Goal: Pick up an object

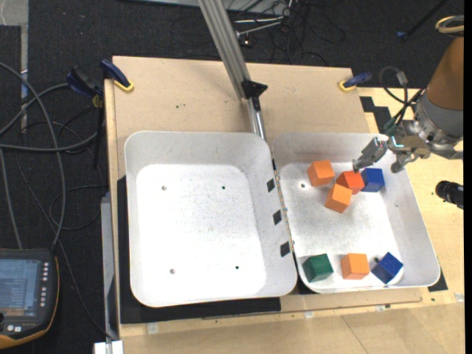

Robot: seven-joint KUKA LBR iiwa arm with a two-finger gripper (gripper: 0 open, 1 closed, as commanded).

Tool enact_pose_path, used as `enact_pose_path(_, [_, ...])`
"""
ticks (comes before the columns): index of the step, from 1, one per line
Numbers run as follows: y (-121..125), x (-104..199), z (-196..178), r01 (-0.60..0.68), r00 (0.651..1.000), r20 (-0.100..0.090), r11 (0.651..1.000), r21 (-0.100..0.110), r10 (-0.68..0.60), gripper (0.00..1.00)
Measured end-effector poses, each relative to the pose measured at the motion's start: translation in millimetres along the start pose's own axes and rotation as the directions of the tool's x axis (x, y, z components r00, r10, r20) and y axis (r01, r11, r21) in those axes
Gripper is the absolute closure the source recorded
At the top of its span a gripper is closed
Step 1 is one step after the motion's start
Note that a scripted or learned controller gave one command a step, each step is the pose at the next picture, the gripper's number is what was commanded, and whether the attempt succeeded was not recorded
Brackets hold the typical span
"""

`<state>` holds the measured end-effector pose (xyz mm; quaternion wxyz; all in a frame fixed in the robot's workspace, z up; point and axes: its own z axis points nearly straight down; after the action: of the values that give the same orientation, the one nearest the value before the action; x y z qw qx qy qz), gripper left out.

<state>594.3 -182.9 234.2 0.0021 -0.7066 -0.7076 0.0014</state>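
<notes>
Blocks are sitting in the right-hand shallow white plastic bin (pixel 413 220), seven small cubes in all, and any one of them would be serving the task. Camera view, from above at a slant: a cluster is lying near the bin's far wall, made up of a light orange cube (pixel 321 172), a red-orange cube (pixel 351 181), a blue cube (pixel 373 178) just beside it, and a second light orange cube (pixel 339 197) tilting on edge against the group. Along the near wall a dark green cube (pixel 318 267), an orange cube (pixel 355 265) and another blue cube (pixel 387 267) are resting in a loose row, apart from one another. The left-hand white bin (pixel 140 198) is lying alongside. The grey arm with its orange band (pixel 446 87) is reaching in from the right, and the two-finger gripper (pixel 385 153) is hanging just above the far cluster, closest to the blue and red-orange cubes; its fingers are standing spread apart with nothing between them. Judging by look, the cubes are being light, stiff, foam- or wood-like pieces with flat matte faces, unlikely to slip or crush. Best hold seems to be across two opposite flat sides. The crowded cluster is leaving little finger room, so the spaced near-wall cubes are looking easier.
</notes>
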Motion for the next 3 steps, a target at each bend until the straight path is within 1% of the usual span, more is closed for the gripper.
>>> enact_pose_path(1, [1,0,-3,0.001,1.0,0.001,1.0,-0.005,-0.001,0.0])
enact_pose_path(2, [1,4,61,-0.001,1.0,0.0,1.0,0.001,0.001,0.0])
enact_pose_path(3, [4,-1,105,-0.003,1.0,0.0,1.0,-0.003,0.003,0.0])
